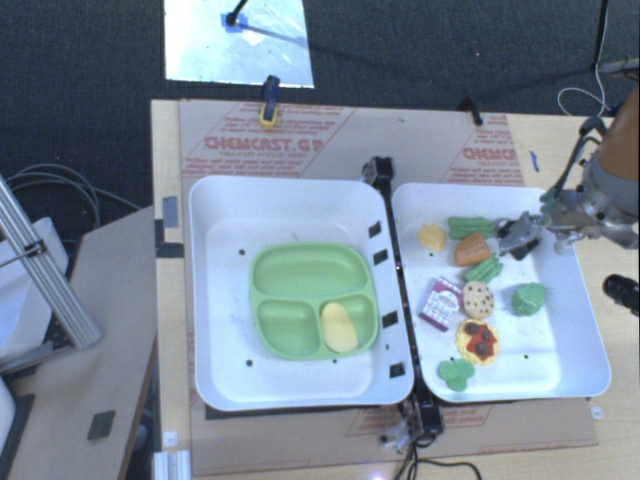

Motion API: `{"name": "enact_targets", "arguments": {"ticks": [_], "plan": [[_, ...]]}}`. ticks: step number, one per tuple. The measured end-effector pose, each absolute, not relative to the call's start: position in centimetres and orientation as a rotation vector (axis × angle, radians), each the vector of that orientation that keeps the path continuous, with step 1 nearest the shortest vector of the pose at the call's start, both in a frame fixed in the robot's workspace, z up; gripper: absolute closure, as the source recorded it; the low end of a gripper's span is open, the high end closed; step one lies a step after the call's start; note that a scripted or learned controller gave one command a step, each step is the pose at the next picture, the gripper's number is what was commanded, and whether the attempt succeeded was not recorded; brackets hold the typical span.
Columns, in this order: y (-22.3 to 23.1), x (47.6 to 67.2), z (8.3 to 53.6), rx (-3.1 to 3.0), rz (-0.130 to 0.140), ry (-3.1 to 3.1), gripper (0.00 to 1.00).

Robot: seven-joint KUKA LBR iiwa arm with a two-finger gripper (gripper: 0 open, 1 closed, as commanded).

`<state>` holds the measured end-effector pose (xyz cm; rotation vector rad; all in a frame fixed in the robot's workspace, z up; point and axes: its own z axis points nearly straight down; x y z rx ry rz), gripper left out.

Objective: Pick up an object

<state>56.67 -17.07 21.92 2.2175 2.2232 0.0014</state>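
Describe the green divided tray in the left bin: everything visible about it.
The green divided tray looks like smooth light-green plastic, with rounded corners and three compartments: one wide one across the far side, two smaller ones nearer the camera. It lies flat, roughly centred on the floor of the left bin. A pale yellow oblong piece rests in the near right compartment; the other two hold nothing.

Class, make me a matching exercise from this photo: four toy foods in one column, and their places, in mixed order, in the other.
Things:
1. yellow food piece
2. pizza slice
3. cookie
4. green lump

Places:
A. right bin, left of the green lump
B. green tray, lower right compartment
C. right bin, nearest its right wall
D. right bin, just below the cookie

Pairs: 1-B, 2-D, 3-A, 4-C
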Motion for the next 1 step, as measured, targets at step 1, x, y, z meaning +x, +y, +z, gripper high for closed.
{"name": "enact_targets", "arguments": {"ticks": [1], "plan": [[-17.37,61.70,8.07,2.216,0.003,2.231,0.00]]}}
